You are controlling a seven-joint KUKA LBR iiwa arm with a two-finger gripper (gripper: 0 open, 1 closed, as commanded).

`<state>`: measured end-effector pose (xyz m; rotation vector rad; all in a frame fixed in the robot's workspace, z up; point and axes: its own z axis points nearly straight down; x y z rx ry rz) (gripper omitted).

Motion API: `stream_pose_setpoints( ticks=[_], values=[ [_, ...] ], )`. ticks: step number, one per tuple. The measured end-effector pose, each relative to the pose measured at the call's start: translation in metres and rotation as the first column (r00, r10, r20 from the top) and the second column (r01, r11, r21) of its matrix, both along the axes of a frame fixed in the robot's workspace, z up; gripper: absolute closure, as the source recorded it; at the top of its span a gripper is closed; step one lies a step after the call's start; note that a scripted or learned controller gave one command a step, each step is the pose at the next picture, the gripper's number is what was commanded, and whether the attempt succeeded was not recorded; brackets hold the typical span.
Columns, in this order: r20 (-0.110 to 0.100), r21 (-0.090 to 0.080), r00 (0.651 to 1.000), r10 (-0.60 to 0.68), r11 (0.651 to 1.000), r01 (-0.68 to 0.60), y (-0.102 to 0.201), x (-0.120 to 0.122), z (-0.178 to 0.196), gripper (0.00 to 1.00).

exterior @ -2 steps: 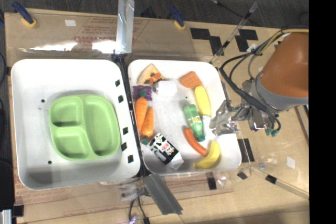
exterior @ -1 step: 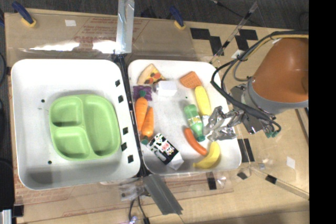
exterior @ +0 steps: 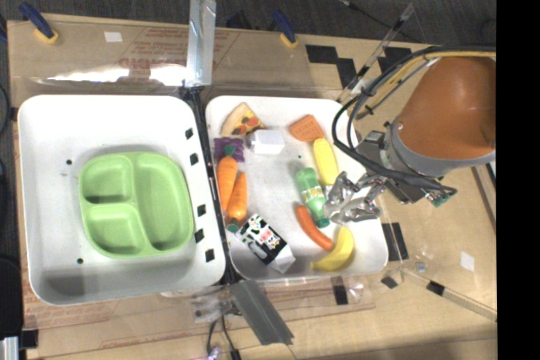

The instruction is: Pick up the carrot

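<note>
Over the right bin's right side, the gripper hangs above a green bottle and banana; its finger spread cannot be told. Two carrots lie well apart from it, against the bin's left wall.

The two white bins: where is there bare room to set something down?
Left bin: bare floor all around the green plate. Right bin: crowded; a bare strip runs down the middle, between the carrots and the green bottle. The gripper hangs at its right edge.
</note>
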<state>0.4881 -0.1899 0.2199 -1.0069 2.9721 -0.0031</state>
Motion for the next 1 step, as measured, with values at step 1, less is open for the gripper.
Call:
stream_pose_setpoints(
  ticks=[1],
  values=[
    [0.002,-0.001,0.986,0.166,0.986,-0.166,0.0315,0.0138,0.0013,1.00]
  ],
)
